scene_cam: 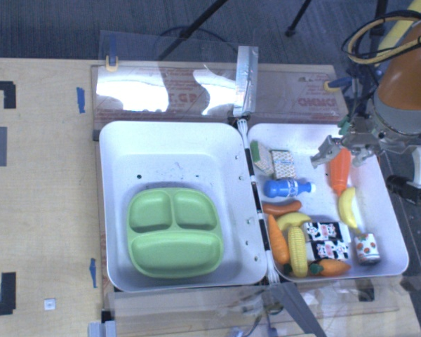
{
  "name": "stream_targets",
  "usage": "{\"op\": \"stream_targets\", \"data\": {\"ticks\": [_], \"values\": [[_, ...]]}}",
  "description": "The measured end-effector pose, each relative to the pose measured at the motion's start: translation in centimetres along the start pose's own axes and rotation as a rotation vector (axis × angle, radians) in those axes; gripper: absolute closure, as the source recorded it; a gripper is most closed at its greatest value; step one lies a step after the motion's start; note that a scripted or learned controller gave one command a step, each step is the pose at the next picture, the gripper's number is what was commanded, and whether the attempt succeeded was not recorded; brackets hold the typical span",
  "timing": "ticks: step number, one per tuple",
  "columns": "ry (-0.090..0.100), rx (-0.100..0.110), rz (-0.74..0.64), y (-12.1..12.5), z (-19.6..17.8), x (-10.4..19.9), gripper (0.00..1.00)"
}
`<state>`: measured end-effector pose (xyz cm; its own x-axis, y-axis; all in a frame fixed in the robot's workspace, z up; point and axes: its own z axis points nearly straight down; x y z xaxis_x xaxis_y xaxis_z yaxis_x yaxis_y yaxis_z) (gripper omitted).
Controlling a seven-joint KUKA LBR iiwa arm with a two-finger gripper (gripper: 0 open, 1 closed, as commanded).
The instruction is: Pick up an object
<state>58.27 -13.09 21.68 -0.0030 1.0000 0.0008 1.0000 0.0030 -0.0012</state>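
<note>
Camera view, looking down on two white bins. The gripper (344,148) is hanging over the far right part of the right bin (396,258), its fingers clamping the top of an orange carrot (339,171), which is pointing down toward the bin floor. Just near of the carrot a banana (347,207) is lying, and nearer still a small spotted cube (367,248). Left of these, a blue bottle (286,187) is lying on its side, with a patterned carton (282,163) beyond it. A corn cob (297,250), a second carrot (277,237) and a black-and-white box (324,239) are crowding the near left corner. The left bin (112,153) is bearing a green divided tray (174,232).
</note>
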Motion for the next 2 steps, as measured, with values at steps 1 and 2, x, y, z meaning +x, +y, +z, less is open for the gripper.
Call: {"op": "stream_targets", "data": {"ticks": [1,2], "values": [[-0.001,-0.001,-0.003,-1.7,6.3,-4.8,0.0],[0.001,-0.006,-0.055,-3.0,12.2,-7.0,0.0]]}}
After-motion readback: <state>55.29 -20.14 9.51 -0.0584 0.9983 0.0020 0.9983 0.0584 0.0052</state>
